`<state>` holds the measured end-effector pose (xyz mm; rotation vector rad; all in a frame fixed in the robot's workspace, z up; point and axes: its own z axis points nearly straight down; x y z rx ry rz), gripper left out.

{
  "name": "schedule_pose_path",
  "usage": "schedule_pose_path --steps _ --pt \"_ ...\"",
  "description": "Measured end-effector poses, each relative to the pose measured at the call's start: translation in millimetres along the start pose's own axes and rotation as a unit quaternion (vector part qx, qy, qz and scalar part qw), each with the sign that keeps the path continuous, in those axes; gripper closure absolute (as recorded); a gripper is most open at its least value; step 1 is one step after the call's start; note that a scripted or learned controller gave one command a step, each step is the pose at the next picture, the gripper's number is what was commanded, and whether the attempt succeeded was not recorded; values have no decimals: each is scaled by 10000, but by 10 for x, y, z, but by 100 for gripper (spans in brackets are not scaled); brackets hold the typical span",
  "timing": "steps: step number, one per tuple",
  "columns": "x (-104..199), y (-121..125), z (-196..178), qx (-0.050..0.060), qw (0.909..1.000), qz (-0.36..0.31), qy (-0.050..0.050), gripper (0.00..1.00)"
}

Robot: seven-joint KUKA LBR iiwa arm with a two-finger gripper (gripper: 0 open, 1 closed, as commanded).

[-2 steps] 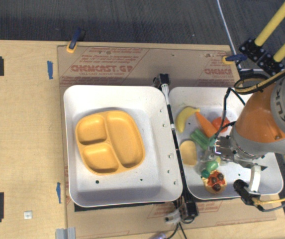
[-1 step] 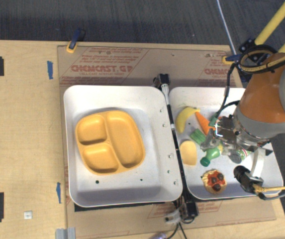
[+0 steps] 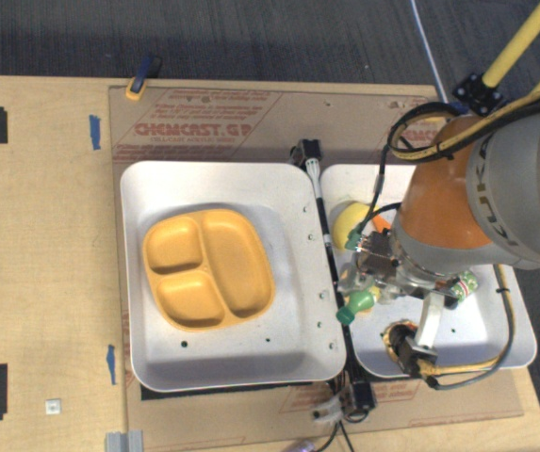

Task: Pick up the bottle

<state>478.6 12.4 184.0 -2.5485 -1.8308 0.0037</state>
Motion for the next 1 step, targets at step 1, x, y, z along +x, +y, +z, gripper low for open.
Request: schedule_pose_path --steps 1 --pt "729 -243 -1 -8 9764 -2162 -4 100"
